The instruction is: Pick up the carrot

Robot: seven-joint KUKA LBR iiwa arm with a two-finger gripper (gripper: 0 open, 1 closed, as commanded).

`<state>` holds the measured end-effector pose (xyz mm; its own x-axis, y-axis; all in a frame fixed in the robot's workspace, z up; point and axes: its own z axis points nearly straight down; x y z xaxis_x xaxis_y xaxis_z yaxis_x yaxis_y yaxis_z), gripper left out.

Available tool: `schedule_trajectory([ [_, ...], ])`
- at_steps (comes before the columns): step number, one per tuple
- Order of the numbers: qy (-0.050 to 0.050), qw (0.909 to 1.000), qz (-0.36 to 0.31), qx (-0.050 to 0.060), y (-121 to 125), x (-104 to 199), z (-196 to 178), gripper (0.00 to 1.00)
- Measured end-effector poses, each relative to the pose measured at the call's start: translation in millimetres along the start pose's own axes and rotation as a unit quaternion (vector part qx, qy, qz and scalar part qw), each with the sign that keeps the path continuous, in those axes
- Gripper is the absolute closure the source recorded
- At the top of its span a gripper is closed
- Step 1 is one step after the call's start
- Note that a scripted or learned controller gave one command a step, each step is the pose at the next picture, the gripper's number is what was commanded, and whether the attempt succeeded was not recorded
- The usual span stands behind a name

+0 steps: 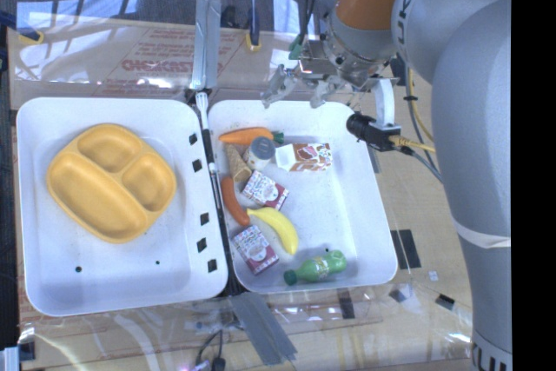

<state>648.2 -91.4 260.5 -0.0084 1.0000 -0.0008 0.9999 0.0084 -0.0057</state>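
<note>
The claw (295,89) hangs over the far rim of the right-hand shallow white plastic bin (360,213), its two thin metal fingers splayed apart and holding nothing.

The orange tapered carrot with a small green top (247,135) lies inside that bin, in the far-left corner, near the wall that divides it from the left bin. From the claw it sits toward the viewer and slightly to the view's left, near but not directly beneath.

The carrot's long axis runs roughly across the view, parallel to the bin's far rim, green end pointing right.

A second orange item (233,200) lies nearer the viewer along the left wall, axis running front to back; whether it is also a carrot cannot be determined.

A small grey-capped jar (258,152) lies just beside the carrot on the viewer's side, so I judge clearance to be tightest on that flank.
</note>
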Motion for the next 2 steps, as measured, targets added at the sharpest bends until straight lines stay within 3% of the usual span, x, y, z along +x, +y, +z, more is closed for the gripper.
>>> schedule_trajectory([
  [1, 0.0, 0.9993, 0.036, 0.0, -13.2, 32.1, 70.9, 0.0],
  [2, 0.0, 0.9962, 0.087, 0.001, -58.2, 17.2, 21.0, 0.0],
])
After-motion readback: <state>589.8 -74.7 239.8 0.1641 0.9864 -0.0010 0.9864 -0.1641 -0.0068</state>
